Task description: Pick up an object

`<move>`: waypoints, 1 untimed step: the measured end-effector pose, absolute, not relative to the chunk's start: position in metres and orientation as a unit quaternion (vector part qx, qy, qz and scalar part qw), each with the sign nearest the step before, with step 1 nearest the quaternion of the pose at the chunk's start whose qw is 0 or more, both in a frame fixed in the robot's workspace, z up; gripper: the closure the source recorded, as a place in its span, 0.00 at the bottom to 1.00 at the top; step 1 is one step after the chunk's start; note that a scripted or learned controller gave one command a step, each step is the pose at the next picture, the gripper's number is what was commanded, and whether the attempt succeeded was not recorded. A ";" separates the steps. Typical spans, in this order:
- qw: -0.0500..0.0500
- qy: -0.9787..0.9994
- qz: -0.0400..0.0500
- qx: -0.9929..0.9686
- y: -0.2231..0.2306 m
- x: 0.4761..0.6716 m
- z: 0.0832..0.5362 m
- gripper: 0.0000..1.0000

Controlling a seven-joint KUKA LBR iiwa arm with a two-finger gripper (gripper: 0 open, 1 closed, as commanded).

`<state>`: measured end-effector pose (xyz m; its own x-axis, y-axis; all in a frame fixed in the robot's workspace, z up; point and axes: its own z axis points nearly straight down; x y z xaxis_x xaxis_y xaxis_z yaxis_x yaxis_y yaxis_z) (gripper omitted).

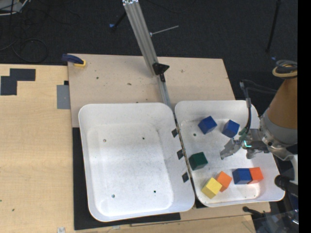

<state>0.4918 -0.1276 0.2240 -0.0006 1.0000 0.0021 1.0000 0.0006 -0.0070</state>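
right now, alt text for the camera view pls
A grey arm's gripper hovers over the right bin, among blocks: two blue blocks, a green block, yellow block, orange block and a blue-and-orange pair. The left bin sits beside it.

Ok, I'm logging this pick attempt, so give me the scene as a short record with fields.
bins: left bin, right bin
blue cubes: three, at and
green cube, near the divider
orange cubes: beside yellow cube; touching a blue one
gripper: over right bin, nothing seen between its fingers
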 end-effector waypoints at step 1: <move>0.002 -0.706 0.001 -0.708 -0.129 0.492 0.225 0.00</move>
